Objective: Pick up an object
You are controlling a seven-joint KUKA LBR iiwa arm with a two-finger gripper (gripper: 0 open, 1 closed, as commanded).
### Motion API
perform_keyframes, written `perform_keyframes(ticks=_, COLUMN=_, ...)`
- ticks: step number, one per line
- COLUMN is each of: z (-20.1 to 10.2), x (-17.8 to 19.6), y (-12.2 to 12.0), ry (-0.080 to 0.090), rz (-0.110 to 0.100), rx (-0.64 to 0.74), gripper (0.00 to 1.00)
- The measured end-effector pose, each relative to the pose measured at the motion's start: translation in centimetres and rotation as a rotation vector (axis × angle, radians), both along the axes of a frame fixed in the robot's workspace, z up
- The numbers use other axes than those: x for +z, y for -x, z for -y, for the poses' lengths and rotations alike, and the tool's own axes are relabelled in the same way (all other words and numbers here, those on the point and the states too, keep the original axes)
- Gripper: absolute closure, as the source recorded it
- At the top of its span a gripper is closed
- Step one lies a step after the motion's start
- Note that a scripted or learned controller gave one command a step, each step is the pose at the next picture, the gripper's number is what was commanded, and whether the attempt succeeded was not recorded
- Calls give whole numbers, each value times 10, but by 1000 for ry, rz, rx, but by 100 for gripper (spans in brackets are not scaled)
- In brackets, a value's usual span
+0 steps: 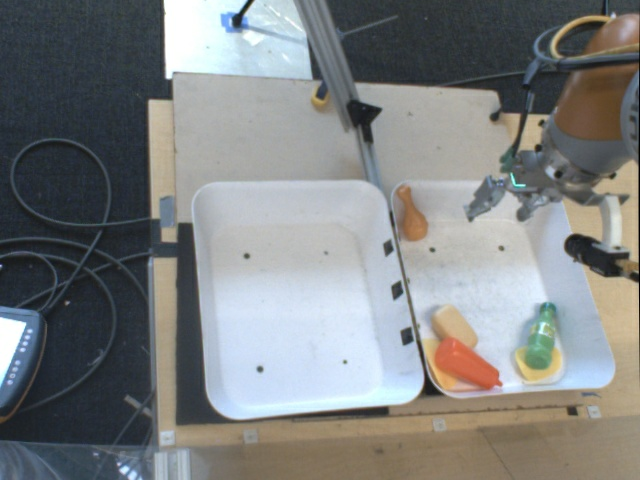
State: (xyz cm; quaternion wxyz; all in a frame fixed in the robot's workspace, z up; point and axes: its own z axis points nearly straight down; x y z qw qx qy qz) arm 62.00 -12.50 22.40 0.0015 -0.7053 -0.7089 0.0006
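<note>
Left of the pincer (497, 200), apart, a chicken drumstick (410, 215).

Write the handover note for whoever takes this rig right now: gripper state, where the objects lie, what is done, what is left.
Gripper: over the far edge of the right bin, nothing seen between its fingers.
Objects, all in the right bin: brown drumstick-shaped piece at the far left corner; orange carrot-like piece and tan block near left; green bottle on a yellow piece near right.
Done: nothing picked yet.
Left: grasp and lift one object.
</note>
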Motion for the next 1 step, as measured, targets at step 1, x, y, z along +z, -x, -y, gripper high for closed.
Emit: perform_keyframes(ticks=1, z=0, x=2, y=-1, ry=1, rz=4, rx=0, gripper=0)
